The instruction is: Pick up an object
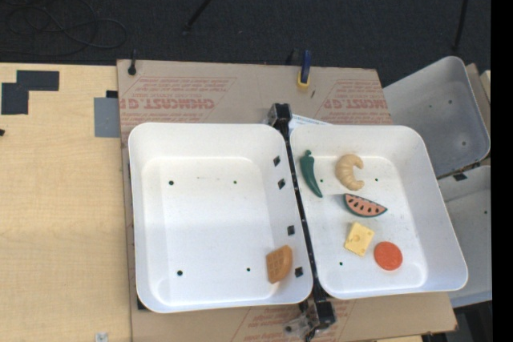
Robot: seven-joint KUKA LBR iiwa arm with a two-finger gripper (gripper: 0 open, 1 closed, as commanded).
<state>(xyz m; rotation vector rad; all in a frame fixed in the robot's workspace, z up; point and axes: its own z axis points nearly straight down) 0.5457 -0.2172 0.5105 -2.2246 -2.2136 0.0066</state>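
Landmark: I take the black divider clips [290, 200] where the 2 bins meet as my reference for every place below.
Left bin [152, 172]: I see it left of the divider, white and shallow, with small dark dots on its floor.
Waffle piece [279, 263]: I see 1 tan, grid-textured piece in the left bin, just beside the divider at its near end.
Right bin [425, 172]: I see it right of the divider, holding 5 toy foods.
Green pepper [310, 173]: closest to the divider, near its far half, lying lengthwise.
Croissant [349, 170]: further right of the divider than the pepper, curled, pale tan.
Watermelon slice [365, 207]: right of the divider, near its middle, red with a green rind.
Cheese wedge [359, 239]: yellow, right of the divider, toward its near end.
Red disc [389, 255]: just beyond the cheese, away from the divider.
Writing: I see red print on the cardboard sheet [200, 96] beyond the divider's far end, upside down from here; I cannot make it out reliably.
Claw: I cannot tell its state from this view.
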